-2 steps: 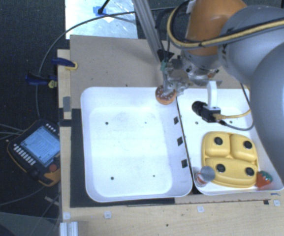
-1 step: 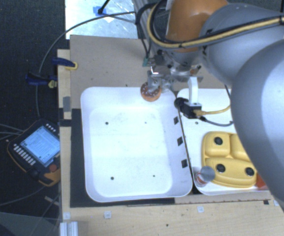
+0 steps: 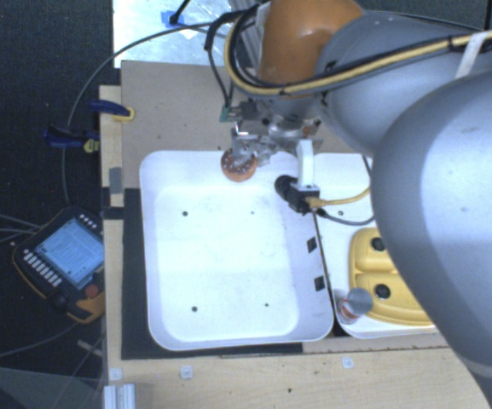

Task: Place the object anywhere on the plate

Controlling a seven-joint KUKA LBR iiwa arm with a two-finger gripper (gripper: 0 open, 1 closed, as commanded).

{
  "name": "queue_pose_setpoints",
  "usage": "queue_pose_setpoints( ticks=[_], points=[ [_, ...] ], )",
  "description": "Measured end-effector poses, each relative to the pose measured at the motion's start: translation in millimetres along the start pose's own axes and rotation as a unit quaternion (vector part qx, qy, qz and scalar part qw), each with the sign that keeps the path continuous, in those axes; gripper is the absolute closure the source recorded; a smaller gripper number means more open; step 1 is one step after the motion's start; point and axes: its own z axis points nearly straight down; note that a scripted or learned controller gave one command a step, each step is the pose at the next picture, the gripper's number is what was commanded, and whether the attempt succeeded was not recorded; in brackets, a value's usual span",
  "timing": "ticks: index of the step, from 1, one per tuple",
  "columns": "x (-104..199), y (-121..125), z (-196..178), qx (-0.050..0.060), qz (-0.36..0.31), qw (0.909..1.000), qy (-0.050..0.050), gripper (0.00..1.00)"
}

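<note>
One gripper [image 3: 244, 153] hangs over the far rim of the left white bin [image 3: 220, 254], with a small orange-brown object [image 3: 239, 167] at its fingertips.

Whether the fingers clamp that object cannot be told; it sits just below them, at the bin's far edge. Toward the camera from the gripper, the left bin's floor spreads wide and bare. To the gripper's right, the right white bin [image 3: 356, 326] holds a yellow plate [image 3: 382, 288], with a small grey object [image 3: 356, 301] just beside the plate. Beneath both bins lies the tan bench [image 3: 169, 109]; far left of the gripper, a handheld pendant [image 3: 62, 258] rests on dark floor.
</note>
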Motion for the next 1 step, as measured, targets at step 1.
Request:
queue_pose_setpoints(
  ticks=[1],
  points=[
    [-2.1,0.3,-0.6,0.0,0.002,1.0,0.0,0.0]
  ],
)
